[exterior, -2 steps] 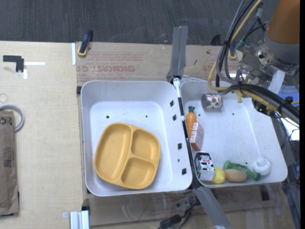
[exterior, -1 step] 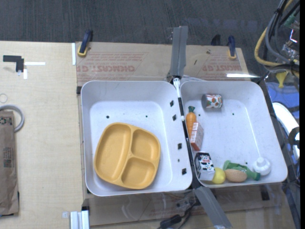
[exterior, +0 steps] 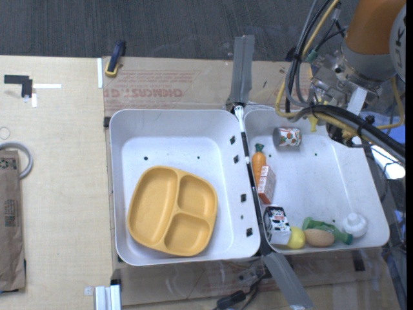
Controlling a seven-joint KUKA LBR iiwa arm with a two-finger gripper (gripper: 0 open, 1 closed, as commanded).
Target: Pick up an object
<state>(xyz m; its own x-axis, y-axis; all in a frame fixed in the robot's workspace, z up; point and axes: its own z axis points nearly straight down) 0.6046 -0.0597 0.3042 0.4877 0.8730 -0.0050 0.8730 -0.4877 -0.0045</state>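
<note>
The right bin holds every loose object here, and none of them is between the gripper's fingers. A small can lies on its side near the bin's far edge, and it is the object closest to the arm's end. A toy carrot with a green top lies along the bin's left wall, just beside a small brown and white box that sits nearer the camera. In the bin's near left corner a black and white carton rests against the wall, touching a yellow lemon-like piece. Next to that comes a tan potato-shaped piece, then a green item stretching behind it, and a white bottle-like object close to the near right corner. The gripper is up at the far right corner of this bin, above its rim, half buried among black and yellow cables; whether it is wide or narrow I cannot tell. The can lies to its left and a little nearer the camera, apart from it, and the near-edge cluster is well apart from it. The left bin carries a yellow divided plate with three compartments, set toward its near side.
</note>
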